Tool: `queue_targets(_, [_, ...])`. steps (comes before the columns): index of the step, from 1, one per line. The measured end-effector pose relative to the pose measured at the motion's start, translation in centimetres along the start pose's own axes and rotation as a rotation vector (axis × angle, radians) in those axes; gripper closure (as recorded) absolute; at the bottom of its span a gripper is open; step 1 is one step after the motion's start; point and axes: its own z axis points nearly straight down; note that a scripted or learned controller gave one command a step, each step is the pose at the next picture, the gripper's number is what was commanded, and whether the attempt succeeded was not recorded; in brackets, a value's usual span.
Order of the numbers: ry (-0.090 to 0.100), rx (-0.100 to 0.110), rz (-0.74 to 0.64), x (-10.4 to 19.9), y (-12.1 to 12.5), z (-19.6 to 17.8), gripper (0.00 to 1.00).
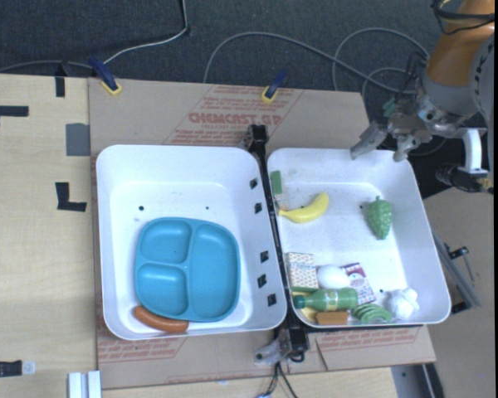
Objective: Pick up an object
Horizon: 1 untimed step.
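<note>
A: Bins, please.

B: Two white bins side by side on cardboard point(224, 114). Left bin point(116, 222): one blue plate point(187, 269) with three compartments, lying flat toward the near side; one sausage point(159, 320), orange-red, just beside the plate's near edge, along the bin's front wall.

A: Right bin?

B: Right bin point(423, 247): one banana point(305, 210), yellow, in the far left part. One bunch of grapes point(379, 217), green, well apart from the banana, toward the right wall. Near the front wall, a crowded group: green bottle point(325, 299) on its side, egg point(331, 276) touching it from behind, a small printed packet point(301, 269) to the egg's left, another packet point(357, 279) with red print to its right, a green ribbed piece point(370, 313), and a white lump point(402, 303) in the front right corner. Some of these overlap; exact contacts are hard to tell.

A: Arm?

B: Enters from the right, orange band at the top right. Gripper point(383, 143) hangs over the right bin's far rim, at the far right corner, its two fingers spread apart with nothing between them.

A: Nearest item to it?

B: The grapes, below it in the view and clearly apart. Banana further off to the left.

A: Surroundings?

B: Two clamps, blue point(106, 77) and yellow point(274, 89), at the cardboard's far edge; cables point(232, 44) on dark carpet beyond.
</note>
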Motion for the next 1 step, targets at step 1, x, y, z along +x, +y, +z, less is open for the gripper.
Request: queue_targets(1, [0.000, -0.003, -0.001, 5.51, -2.38, 12.86, 0.00])
